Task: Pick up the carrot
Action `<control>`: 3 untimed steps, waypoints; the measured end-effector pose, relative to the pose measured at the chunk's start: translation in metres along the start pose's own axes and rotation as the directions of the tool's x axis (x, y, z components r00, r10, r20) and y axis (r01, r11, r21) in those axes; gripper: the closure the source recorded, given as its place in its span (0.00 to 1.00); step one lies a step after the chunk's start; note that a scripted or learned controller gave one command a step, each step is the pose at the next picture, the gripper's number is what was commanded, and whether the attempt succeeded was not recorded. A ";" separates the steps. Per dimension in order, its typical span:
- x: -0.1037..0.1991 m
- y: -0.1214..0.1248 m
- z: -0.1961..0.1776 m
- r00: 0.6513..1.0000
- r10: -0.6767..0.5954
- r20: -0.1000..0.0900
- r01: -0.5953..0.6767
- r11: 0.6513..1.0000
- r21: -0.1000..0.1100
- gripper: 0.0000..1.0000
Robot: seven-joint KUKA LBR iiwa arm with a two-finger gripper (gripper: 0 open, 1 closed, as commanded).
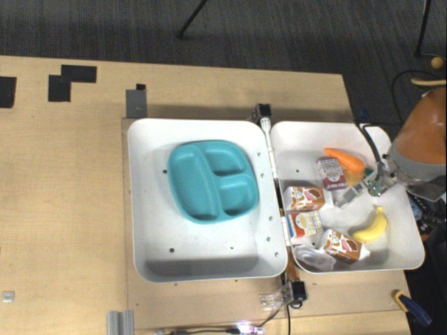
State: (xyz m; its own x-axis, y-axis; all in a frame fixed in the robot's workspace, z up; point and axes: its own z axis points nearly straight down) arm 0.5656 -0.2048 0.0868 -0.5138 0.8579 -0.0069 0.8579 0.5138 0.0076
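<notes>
Carrot lies near the right bin's far wall, gripper just beside it

Camera view: the carrot [345,160] rests in the right bin [307,135], toward the far side, its thick end pointing to the bin's right wall. A small packet [330,172] lies just beside its near flank, and cartons [305,198] crowd the divider side; a banana [372,227] sits nearer the front right corner. The gripper [357,189] hangs low over the bin, close on the carrot's near side, reached in from the right so the arm clears the bin wall. Whether its fingers stand apart or together I cannot tell; nothing shows between them. Open room looks best above the carrot and toward the far wall; the packet leaves little margin on the near side. The left bin [147,187] holds a teal divided tray [211,180], well apart from the work
</notes>
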 end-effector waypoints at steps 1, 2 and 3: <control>-0.038 0.065 0.000 0.995 0.103 0.001 -0.103 0.995 -0.001 0.00; -0.029 0.077 0.000 0.947 0.322 0.001 -0.322 0.947 0.000 0.00; -0.028 0.096 0.001 0.890 0.456 -0.002 -0.456 0.890 0.029 0.00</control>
State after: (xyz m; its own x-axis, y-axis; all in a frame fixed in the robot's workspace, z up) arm 0.6626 -0.1793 0.0863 -0.0662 0.9978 -0.0011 0.9976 0.0661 -0.0190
